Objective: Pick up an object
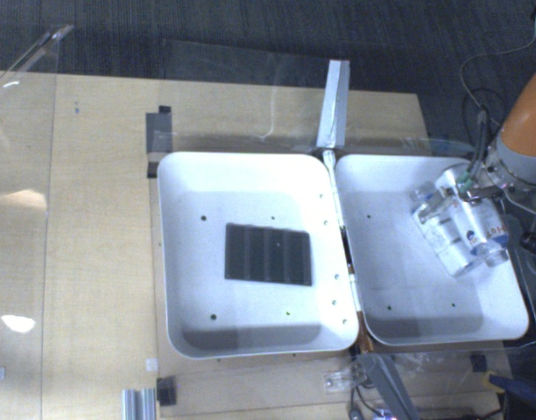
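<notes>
Bench [84, 234]: pale wood surface, carrying two shallow white bins side by side, edges touching along the middle. Left bin [189, 191]: white, rounded corners, small dark holes dotted over floor; holding one dark rectangular ribbed object [269, 255], lying flat at floor centre, long side running left to right, well apart from all four walls. Right bin [399, 309]: white, same form, floor bare toward its lower and left parts. Arm [526, 129]: grey with orange band, entering from right edge of view, upper right, reaching over right bin. Gripper [461, 226]: pale, partly translucent assembly with small blue and green marks, set over upper right part of right bin floor, pointing down and to the left at a slant; finger state impossible to tell, parts blurred together; nothing discernible between them. Grey upright bar [333, 103]: standing behind the junction of both bins. Black brackets [159, 129]: at back left corner of left bin. Dark cables [487, 68]: looping at upper right, near arm. Dark carpet [207, 7]: beyond bench, along top.
</notes>
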You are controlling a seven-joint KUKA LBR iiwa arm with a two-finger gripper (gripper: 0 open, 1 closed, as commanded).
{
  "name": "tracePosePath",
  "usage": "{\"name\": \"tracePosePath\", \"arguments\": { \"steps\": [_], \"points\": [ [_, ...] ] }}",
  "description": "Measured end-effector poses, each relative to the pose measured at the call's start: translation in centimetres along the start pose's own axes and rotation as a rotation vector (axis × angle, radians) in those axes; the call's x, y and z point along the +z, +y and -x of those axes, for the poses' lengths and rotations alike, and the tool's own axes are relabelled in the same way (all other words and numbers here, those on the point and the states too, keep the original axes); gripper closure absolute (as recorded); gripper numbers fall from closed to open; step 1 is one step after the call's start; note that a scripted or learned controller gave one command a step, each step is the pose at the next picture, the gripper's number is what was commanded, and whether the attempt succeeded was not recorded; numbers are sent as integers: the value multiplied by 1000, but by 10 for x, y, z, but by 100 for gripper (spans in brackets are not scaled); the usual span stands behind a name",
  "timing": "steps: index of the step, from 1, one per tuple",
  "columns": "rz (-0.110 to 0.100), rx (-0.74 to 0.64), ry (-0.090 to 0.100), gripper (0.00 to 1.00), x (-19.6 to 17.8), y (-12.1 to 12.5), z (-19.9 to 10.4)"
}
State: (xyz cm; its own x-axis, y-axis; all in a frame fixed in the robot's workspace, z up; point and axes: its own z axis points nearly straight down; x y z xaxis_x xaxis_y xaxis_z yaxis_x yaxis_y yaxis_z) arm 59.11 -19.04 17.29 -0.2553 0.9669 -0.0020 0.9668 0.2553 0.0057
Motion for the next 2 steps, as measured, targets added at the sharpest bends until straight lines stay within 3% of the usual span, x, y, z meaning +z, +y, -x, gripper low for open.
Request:
{"name": "tracePosePath", "arguments": {
  "steps": [1,2],
  "points": [
    [7,-192,-4,0,70,27,20],
    [-18,-331,10,0,73,70,39]
  ]
}}
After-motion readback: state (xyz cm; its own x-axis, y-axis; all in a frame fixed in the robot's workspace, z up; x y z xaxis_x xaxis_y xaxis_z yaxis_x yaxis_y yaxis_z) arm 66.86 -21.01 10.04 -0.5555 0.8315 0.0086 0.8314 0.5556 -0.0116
